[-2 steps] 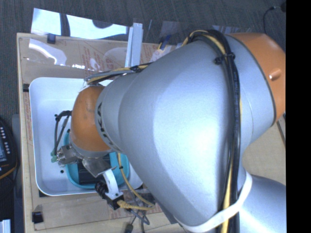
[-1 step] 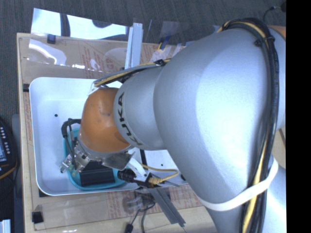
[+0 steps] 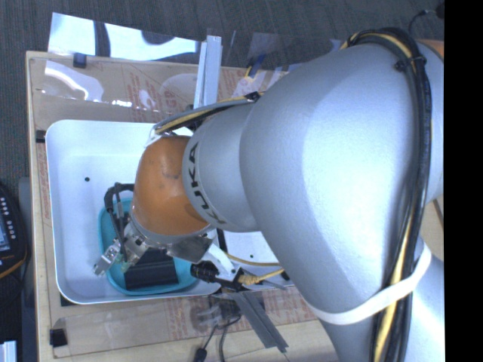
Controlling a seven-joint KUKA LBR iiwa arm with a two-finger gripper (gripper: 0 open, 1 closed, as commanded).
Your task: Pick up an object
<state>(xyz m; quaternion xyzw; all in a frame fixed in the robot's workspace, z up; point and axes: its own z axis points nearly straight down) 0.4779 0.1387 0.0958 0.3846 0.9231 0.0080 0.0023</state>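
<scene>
A light blue, flat object (image 3: 115, 276) lies in the near part of the left white bin (image 3: 68, 194), mostly covered by the arm's wrist. My gripper (image 3: 109, 259) hangs low over this blue object, close to the bin's front wall. Only a metallic finger part shows past the orange band (image 3: 162, 187). The black gripper body (image 3: 151, 270) sits right above the blue object. Whether anything lies between the fingers is hidden.
The big grey arm (image 3: 324, 164) covers the right bin and much of the left one. The wooden bench edge (image 3: 121, 323) runs along the front. A clear plastic sheet (image 3: 113, 66) and a metal post (image 3: 207, 74) stand at the back.
</scene>
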